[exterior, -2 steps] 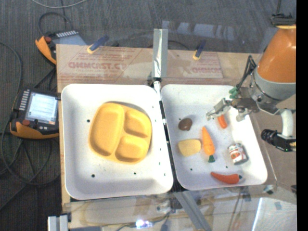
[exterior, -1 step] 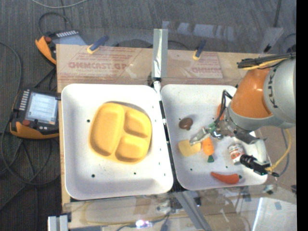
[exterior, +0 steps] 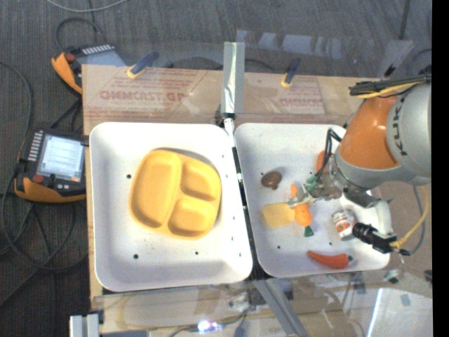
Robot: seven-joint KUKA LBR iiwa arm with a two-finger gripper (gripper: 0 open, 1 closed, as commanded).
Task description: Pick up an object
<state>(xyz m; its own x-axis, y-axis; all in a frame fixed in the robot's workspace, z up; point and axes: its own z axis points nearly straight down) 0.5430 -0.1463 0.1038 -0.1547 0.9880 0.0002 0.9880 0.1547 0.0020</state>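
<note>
The claw (exterior: pixel 306 192) hangs low in the right bin (exterior: pixel 280 258), over a small orange carrot (exterior: pixel 302 213). I cannot tell if it pinches anything; that spot is a blur of small parts. Beside the carrot lies a soft yellow block (exterior: pixel 278 215). A round brown lump (exterior: pixel 271 180) sits farther back. A red pepper (exterior: pixel 328 259) lies near the front rim, and a little white bottle (exterior: pixel 341 222) stands nearby. The left bin (exterior: pixel 112 258) holds a smooth yellow tray (exterior: pixel 177 192) with three dips. Faded red writing marks the cardboard (exterior: pixel 140 95) behind.

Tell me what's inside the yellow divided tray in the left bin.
The yellow three-compartment plastic tray shows bare yellow compartments with no items. Whatever lies under it in the white left bin is covered.
</note>
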